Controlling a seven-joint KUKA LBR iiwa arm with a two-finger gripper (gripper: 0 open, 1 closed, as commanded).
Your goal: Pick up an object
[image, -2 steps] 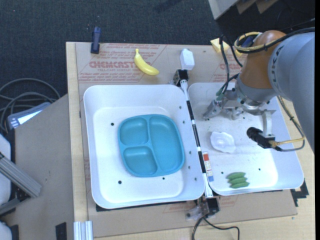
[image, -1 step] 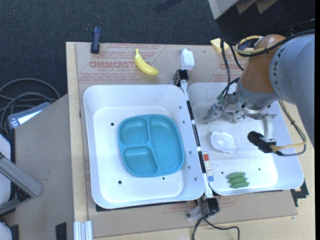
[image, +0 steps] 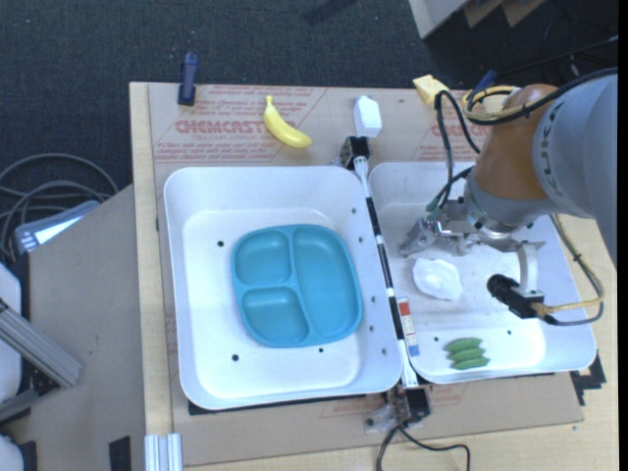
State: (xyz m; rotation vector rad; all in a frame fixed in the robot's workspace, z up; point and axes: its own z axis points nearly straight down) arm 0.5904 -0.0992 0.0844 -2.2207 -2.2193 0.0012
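My gripper (image: 471, 251) hangs low over the back part of the right bin (image: 559, 346), under the grey arm with its orange band (image: 510, 150). Its metal fingers (image: 416, 247) are spread apart, so it is open with nothing between them. A white lumpy object (image: 437, 278) lies on the bin floor just in front of the left finger, close to it; I cannot tell if they touch. A green pea pod (image: 466, 352) lies near the bin's front edge, well apart from the gripper.
A blue divided plate (image: 294, 285) sits in the left bin (image: 196, 224). On the bench behind the bins lie a yellow banana (image: 285, 127), a small blue item (image: 186, 77) and a white item (image: 368, 116). A black cable fitting (image: 512, 294) hangs beside the gripper.
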